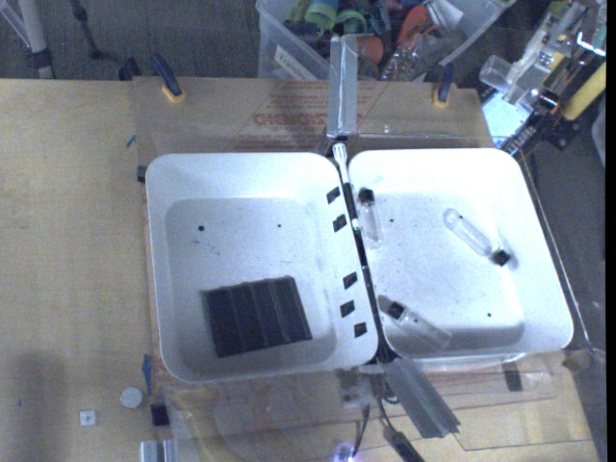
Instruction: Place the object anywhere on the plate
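Note:
A black ridged square plate [256, 316] lies flat in the front part of the left bin [173, 258]. Three clear tubes with black caps lie in the right bin [539, 258]. One tube [472, 233] rests at a slant in the middle right, its cap toward the front right. A second tube [371, 223] lies along the left wall by the divider, cap at the far end. The third tube [418, 324] lies near the front left corner, cap toward the left.
A metal bar [341, 85] rises from the back of the divider between the bins. A clear box of colourful items [385, 12] stands behind the bench. Clamps [171, 87] [443, 89] sit on the back edge. A small disc [130, 397] lies front left.

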Action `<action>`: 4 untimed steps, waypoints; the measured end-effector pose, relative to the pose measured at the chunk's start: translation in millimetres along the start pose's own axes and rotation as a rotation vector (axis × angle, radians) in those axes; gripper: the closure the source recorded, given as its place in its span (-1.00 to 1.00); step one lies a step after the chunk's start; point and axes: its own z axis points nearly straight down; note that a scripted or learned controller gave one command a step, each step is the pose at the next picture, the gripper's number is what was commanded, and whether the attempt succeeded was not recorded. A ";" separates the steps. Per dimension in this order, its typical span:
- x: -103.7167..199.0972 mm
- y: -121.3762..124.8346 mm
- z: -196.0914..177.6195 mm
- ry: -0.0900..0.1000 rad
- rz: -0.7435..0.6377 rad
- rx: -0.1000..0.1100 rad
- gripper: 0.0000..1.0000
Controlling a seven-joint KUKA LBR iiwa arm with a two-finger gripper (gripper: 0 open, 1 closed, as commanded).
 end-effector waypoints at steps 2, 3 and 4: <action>-16.8 -78.9 0.1 0.002 0.234 0.002 1.00; -17.5 -77.1 -12.0 -0.007 0.231 0.000 1.00; -18.2 -75.5 -24.1 -0.017 0.228 -0.003 1.00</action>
